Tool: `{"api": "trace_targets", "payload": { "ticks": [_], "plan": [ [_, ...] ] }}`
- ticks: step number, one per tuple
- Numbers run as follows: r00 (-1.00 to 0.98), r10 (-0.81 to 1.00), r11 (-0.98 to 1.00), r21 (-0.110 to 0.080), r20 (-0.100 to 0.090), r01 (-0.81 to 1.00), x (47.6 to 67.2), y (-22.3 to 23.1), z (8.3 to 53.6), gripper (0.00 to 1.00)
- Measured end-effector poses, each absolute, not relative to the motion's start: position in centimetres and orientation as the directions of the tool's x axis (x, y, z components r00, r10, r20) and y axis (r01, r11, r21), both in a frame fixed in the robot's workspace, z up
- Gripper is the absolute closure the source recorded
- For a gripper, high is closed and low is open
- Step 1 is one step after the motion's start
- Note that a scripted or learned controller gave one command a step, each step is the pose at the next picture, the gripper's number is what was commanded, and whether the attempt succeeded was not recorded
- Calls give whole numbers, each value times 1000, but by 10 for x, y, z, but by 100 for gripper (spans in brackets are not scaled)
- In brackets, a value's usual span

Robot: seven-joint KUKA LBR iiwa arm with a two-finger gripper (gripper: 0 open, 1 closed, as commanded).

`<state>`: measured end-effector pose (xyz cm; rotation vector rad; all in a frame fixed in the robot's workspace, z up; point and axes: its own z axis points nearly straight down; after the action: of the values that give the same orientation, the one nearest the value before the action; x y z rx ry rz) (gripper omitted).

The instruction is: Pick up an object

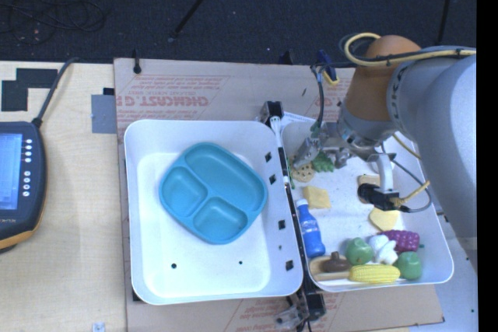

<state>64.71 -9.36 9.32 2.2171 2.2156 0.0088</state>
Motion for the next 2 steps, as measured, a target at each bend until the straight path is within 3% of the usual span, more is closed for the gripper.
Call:
{"api": "trace_targets", "payload": {
  "ticks": [1, 2],
  "plan": [
    [0, 1000, 0, 11, 2, 1000, 648, -93, 105, 100],
    [1, 1000, -1, 9, 2, 1000, 648, -93, 104, 0]
  ]
}}
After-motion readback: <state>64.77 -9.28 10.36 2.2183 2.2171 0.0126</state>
